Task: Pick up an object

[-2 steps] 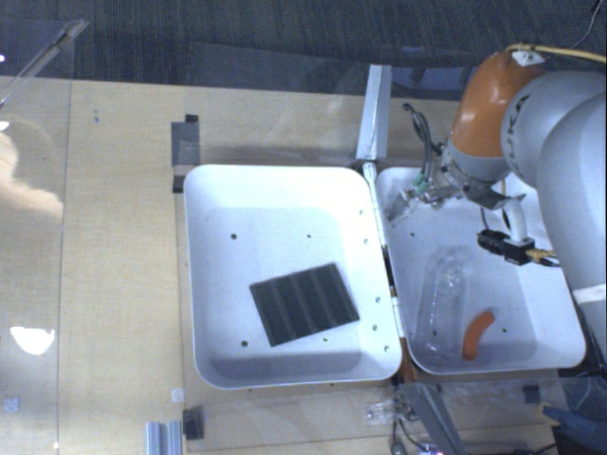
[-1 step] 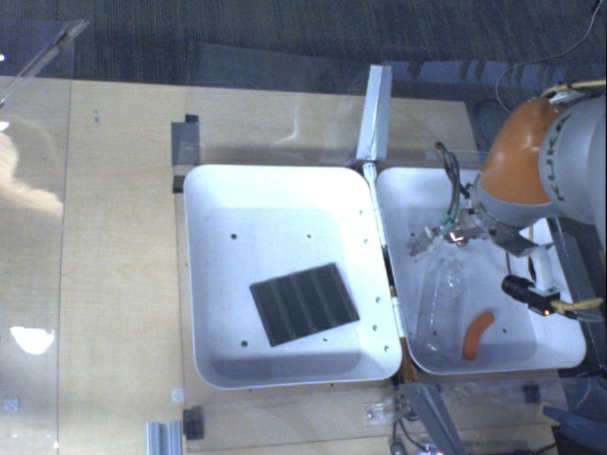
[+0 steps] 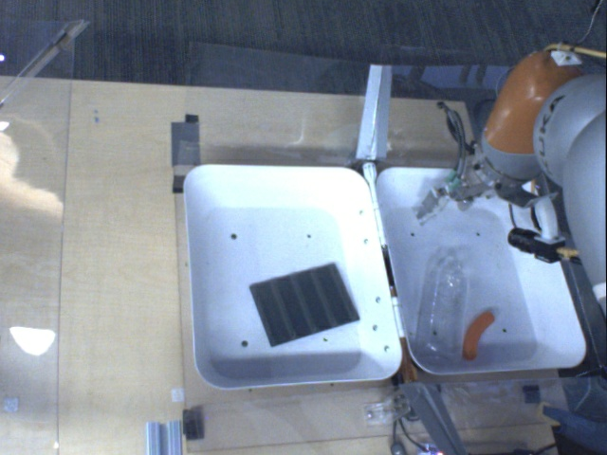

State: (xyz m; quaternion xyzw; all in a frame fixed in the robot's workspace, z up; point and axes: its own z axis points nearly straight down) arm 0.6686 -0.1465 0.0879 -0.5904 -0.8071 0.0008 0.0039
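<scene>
Over on the right side of the frame, the arm (image 3: 560,131) comes in from the edge, grey body with that orange band at upper right, and its gripper (image 3: 438,203) hangs low over the upper left part of the right-hand bin (image 3: 560,349). It points down and to the left, metallic and small at this range, and I cannot tell how its tips stand or whether anything sits between them; nothing obvious hangs from it. Below it, lower in the same bin, lies a clear plastic bottle (image 3: 444,303), hard to pick out against the white, stretched from mid-bin toward the lower left corner. Just right of the bottle's lower end sits a small orange sausage-shaped piece (image 3: 477,335), tilted, close to the bottle but apart from the gripper. Across the divide, the left-hand bin (image 3: 218,216) carries a dark ribbed rectangular slab (image 3: 304,303), lying flat and skewed, in its lower middle. Both bins sit side by side on the pale wooden bench (image 3: 104,254).
</scene>
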